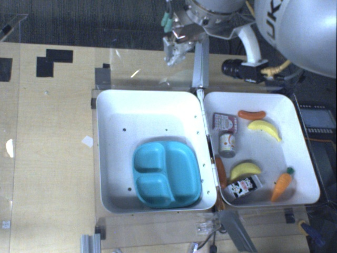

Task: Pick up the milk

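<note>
While grey KUKA arm [295,20] hangs high behind bins, gripper [174,49] well apart from target; finger state: cannot tell, nothing seen held. Right white bin [303,141] holds black-and-white cow-patterned milk carton [244,186], lying at front edge, just beside yellow banana [245,169]. Judgement: descend straight over carton, straddle narrow sides, avoid banana. Legible writing: partial "UKA" on arm; carton print too small.
</note>
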`<state>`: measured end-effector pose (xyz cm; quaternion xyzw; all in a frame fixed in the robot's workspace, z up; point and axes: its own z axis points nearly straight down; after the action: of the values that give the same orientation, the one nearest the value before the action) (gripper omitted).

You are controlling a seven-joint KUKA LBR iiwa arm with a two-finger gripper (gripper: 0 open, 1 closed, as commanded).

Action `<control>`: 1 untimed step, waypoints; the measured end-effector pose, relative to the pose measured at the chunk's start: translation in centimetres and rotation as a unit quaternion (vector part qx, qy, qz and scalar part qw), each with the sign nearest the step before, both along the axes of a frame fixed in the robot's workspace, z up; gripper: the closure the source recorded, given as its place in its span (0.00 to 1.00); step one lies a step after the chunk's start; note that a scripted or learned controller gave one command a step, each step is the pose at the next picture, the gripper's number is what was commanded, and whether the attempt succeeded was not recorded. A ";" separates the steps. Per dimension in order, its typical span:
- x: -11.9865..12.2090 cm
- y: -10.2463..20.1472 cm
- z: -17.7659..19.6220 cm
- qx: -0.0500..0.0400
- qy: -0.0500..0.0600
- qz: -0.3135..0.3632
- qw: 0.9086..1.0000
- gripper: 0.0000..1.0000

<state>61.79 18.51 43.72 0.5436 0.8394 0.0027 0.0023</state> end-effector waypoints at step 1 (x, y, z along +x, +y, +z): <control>1.3 3.0 -0.5 -0.001 -0.002 0.268 0.963 1.00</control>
<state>63.07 21.53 43.20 0.2990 0.9542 0.0032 0.0040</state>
